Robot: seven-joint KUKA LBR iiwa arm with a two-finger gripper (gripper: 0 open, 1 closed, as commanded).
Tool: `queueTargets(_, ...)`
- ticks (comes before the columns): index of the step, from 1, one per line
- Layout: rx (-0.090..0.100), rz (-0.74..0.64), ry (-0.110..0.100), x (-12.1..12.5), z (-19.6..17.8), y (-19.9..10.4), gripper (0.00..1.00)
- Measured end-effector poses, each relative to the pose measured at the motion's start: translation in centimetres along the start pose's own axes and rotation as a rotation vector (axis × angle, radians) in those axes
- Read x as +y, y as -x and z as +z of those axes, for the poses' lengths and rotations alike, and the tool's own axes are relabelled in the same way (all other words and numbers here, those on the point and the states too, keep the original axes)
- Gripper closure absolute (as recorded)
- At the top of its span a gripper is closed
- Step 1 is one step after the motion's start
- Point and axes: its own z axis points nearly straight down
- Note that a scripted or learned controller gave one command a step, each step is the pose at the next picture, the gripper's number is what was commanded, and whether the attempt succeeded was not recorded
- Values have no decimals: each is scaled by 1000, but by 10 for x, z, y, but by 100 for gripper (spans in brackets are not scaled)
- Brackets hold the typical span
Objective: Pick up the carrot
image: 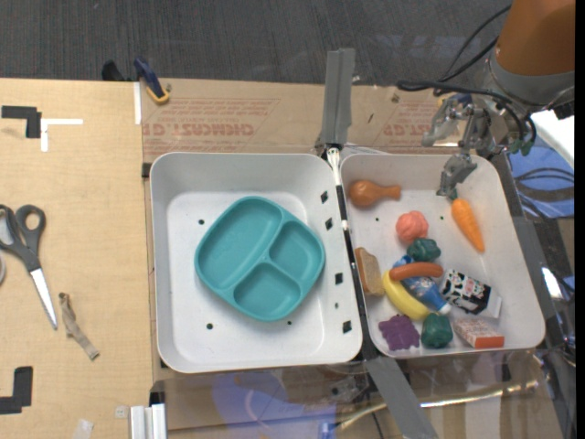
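Bench surface is tan board at the left of the frame and brown printed cardboard (219, 117) along the upper middle; dark grey floor runs across the top. Scissors (27, 250) lie at the left edge of the board, a small strip of scrap (78, 327) below and right of them, black tape marks at upper left and lower left, and a blue-and-yellow clip (151, 80) near the cardboard's upper left corner. Left bin (164, 273) holds a teal divided plate (260, 259), tilted in plan. Right bin (521, 245) holds the clutter: the carrot (467, 223) lies in its upper right part, near the right wall, pointed end toward lower right, apart from the other items. Also present: a toy drumstick (375, 191), a pink ball (411, 225), a banana (404, 296), a purple piece (399, 333), a cow-print carton (468, 292). Gripper (454, 179) hangs at the bin's upper right corner, just above and left of the carrot's thick end, nothing seen between its fingers; whether the pincer is wide or narrow, cannot tell, as the cabling and metal there blur together. The arm's orange band (539, 21) is cut off by the top right of the frame. Items at the bin's lower middle overlap and are hard to separate.
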Motion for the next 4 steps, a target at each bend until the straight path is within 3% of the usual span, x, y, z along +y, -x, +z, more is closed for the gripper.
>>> queueTargets(1, 0, 58, 0, -57, 126, -7, 0)
queueTargets(2, -1, 67, -1, -99, 158, -53, 0)
queueTargets(3, -7, 63, -3, -98, 146, -50, 100)
queueTargets(4, 2, 101, 0, -77, 159, -138, 100)
